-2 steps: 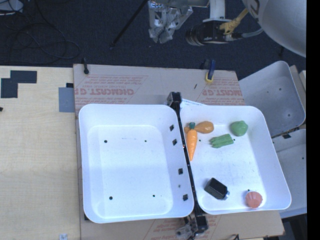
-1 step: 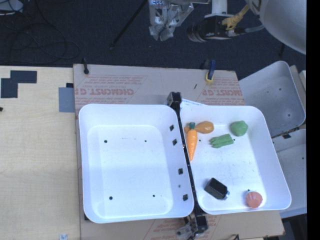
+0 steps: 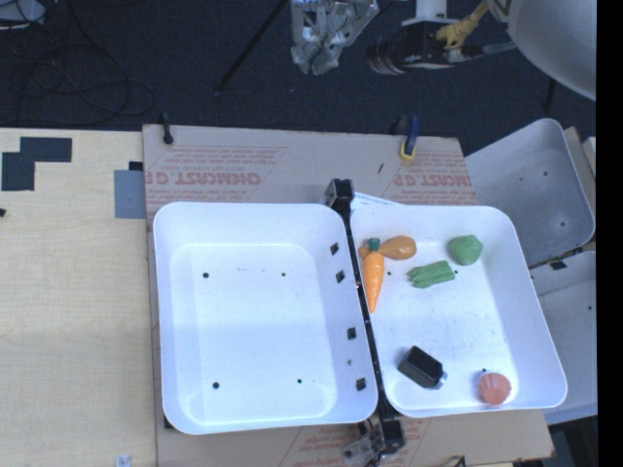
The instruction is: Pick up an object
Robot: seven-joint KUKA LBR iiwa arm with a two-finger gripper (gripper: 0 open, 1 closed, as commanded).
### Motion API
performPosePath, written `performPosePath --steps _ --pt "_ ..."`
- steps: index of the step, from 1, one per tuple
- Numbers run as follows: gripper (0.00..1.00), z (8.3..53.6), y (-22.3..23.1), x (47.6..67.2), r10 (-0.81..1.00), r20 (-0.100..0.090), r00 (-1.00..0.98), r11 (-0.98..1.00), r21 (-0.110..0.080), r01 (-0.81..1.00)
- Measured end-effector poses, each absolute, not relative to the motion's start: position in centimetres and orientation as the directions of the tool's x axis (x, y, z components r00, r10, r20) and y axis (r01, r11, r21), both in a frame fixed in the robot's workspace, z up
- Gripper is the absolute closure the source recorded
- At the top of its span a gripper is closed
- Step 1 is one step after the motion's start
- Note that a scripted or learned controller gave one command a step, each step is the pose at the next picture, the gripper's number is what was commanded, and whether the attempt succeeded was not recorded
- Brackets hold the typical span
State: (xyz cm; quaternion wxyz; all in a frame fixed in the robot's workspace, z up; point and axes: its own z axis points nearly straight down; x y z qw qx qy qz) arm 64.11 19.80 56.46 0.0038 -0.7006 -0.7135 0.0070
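The arm's grey body (image 3: pixel 560 27) is cut off at the top right corner, and the pincer (image 3: pixel 319 52) hangs well above the bench near the top edge, over the dark floor; whether it is wide or narrow cannot be made out, and nothing shows between its tips.

A pale wooden bench (image 3: pixel 68 309) carries a cardboard sheet (image 3: pixel 253 168), and on that sit two white bins side by side. The left bin (image 3: pixel 175 261) shows only its white floor with a few small dark dots. The right bin (image 3: pixel 540 358) holds all the things. A carrot (image 3: pixel 372 282) lies against its left wall, with an orange piece (image 3: pixel 397 248) just beside it toward the far edge. A long green piece (image 3: pixel 431 274) lies near the middle, and a rounder green one (image 3: pixel 465 249) near the far right corner. A black block (image 3: pixel 421 367) rests by the near edge, and a small reddish ball (image 3: pixel 494 388) sits in the near right corner.

Behind the bench, cables trail on the dark floor (image 3: pixel 146 56).
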Motion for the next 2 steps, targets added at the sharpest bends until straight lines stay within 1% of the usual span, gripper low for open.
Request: performPosePath --steps 2 --pt "1.00 58.25 20.21 64.09 1.000 -0.005 -0.029 0.029 -0.017 0.999"
